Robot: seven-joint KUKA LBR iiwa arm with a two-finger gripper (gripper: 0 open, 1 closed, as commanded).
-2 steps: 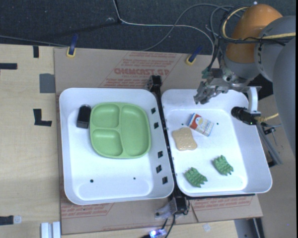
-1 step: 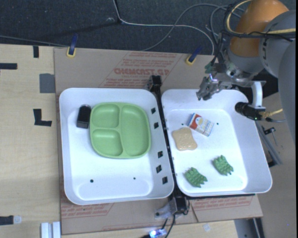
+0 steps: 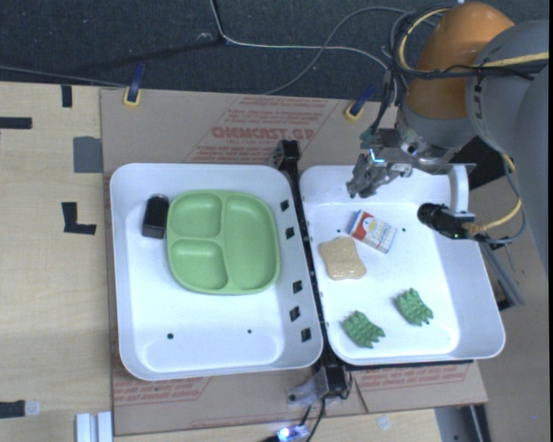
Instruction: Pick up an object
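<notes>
Over the far end of the right bin (image 3: 461,334) hangs the gripper (image 3: 361,187), at the tip of the big grey arm (image 3: 525,72) with its round orange band. The tips look dark and thin and hang close together, just above the smooth white floor of the bin. Nothing sits between them. I cannot tell if they are open or closed.

Four small things lie in this bin. A little flat box (image 3: 373,231) with red and white sides lies just below the gripper, not touching it. Beside the box lies a tan lumpy piece (image 3: 342,259) that looks like bread. Nearer the front are two bumpy green pieces, one (image 3: 362,329) on the left and one (image 3: 413,307) on the right, well apart from the gripper.

The left bin (image 3: 203,353) holds a smooth light green plate (image 3: 223,243) with rounded corners and three sunken parts. A small black block (image 3: 155,216) touches its left edge.

Both bins rest on a brown cardboard sheet (image 3: 249,127).
</notes>
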